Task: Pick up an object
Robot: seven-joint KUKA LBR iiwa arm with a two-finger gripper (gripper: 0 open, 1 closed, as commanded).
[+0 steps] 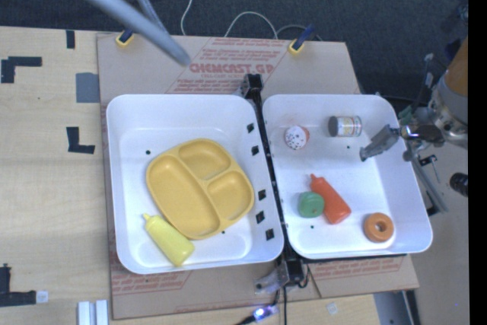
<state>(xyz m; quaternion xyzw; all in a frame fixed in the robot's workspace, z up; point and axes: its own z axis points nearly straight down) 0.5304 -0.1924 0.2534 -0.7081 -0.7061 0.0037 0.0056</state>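
The gripper (378,143) hangs over the right edge of the right bin (346,243), with one grey finger pointing down and to the left; I cannot tell how far the pincer is open, and I see nothing held in it. The task names no special object, so any thing in the bins can serve. In the right bin there are a small jar (345,125) near the back wall, a white speckled ball (296,137) to its left, an orange bottle (330,200) touching a green round piece (310,204) in the middle, and an orange ring (378,227) in the front corner. The left bin (125,247) holds a yellow divided plate (199,186) and a yellow bottle (168,239) just beside it. In my judgement the jar is the best choice, because it is the nearest to the gripper and stands apart from other things. To do this well, the arm should come down straight above the jar, with the jaws across its narrow side, and keep away from the bin wall, since a lying jar may roll
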